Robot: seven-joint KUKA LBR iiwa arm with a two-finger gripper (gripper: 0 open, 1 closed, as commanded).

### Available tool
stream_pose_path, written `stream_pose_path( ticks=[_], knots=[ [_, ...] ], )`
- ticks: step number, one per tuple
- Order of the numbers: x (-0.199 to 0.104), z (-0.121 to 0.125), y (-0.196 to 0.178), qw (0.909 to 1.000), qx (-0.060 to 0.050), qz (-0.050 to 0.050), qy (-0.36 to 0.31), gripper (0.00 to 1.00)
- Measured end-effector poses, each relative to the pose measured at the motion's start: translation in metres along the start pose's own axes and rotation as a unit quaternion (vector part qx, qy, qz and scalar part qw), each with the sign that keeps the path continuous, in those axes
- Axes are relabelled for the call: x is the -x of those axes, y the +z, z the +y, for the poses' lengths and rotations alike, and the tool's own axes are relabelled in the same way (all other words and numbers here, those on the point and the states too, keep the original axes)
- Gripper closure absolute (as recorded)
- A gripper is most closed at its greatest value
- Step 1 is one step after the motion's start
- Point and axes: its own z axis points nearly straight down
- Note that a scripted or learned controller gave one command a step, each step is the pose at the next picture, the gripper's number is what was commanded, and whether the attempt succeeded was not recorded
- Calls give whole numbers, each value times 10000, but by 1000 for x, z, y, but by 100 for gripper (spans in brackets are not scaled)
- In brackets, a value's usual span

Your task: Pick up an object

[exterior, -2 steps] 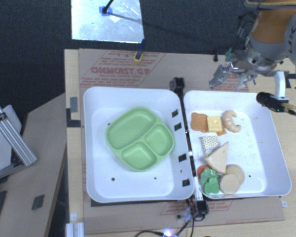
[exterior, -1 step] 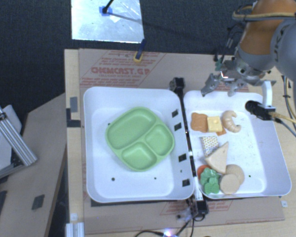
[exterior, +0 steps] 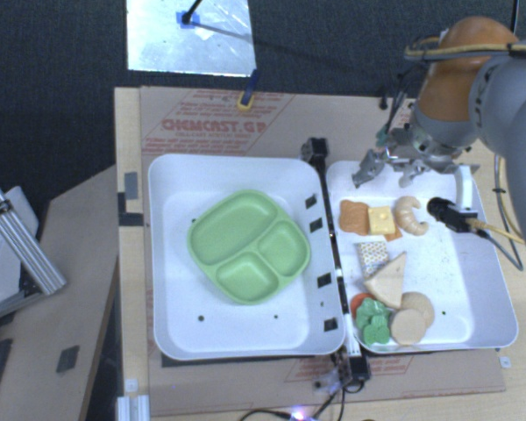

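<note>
Watching the feed here and the arm [exterior: 500, 86] is reaching in from the upper right, with the gripper [exterior: 387, 172] hanging over the top end of the right bin [exterior: 486, 296]. Its jaws are looking spread apart to me, with nothing sitting between them. All the pickable stuff is lying in that right bin, mostly crowding its left half. Just below the gripper in the frame I'm seeing an orange toast [exterior: 354, 217], a yellow cheese block [exterior: 381, 221] touching it, and a pale croissant [exterior: 410, 215] right beside the cheese. Further down the frame a checkered cracker [exterior: 372, 254] is sitting next to a tan wedge [exterior: 388, 279]. At the lower end two round cookies [exterior: 412, 316] are bunching up with a green piece [exterior: 373, 323] and a red piece [exterior: 359, 304]. I can't tell what those last two are meant to be. The left bin [exterior: 171, 235] is holding a green divided plate [exterior: 248, 246], lying flat near the middle, well apart from the gripper. Both bins are resting on a cardboard sheet [exterior: 210, 121].
</note>
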Motion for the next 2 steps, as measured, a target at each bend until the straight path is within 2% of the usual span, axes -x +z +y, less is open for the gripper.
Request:
stream_pose_path(
  ticks=[1, 2],
  knots=[
    [0, -3, 58, 10000, 5, 1, 0, 0],
    [0, -2, 84, 10000, 5, 1, -5, 0]
  ],
)
